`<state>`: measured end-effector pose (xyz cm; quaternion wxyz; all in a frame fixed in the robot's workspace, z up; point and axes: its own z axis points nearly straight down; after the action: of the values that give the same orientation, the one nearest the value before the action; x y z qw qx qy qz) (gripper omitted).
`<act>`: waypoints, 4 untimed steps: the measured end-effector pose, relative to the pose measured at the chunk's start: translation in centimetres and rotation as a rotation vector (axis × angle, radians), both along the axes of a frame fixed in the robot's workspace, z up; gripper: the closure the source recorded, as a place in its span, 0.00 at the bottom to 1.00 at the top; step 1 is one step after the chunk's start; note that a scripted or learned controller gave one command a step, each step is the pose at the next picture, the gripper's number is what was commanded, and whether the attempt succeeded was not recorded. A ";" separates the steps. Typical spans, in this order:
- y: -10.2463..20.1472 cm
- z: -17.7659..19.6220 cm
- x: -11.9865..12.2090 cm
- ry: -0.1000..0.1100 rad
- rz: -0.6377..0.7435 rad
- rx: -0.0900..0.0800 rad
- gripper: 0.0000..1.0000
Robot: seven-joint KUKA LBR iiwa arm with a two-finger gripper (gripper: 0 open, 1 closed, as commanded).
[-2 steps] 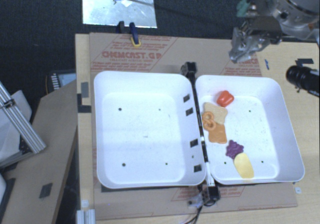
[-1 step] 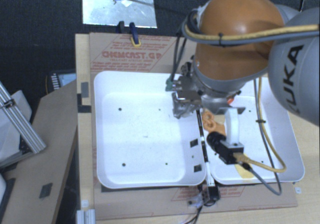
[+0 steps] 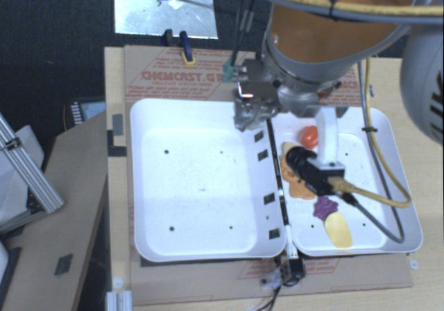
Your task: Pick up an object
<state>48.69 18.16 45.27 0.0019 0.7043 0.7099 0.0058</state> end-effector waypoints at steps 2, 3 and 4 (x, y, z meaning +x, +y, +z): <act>3.8 8.2 2.8 0.009 -0.003 -0.004 0.00; 3.8 9.4 2.8 0.006 0.000 -0.002 1.00; 3.9 9.4 2.8 0.007 0.001 -0.002 0.00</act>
<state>51.50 22.01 54.63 0.0002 0.7040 0.7102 0.0024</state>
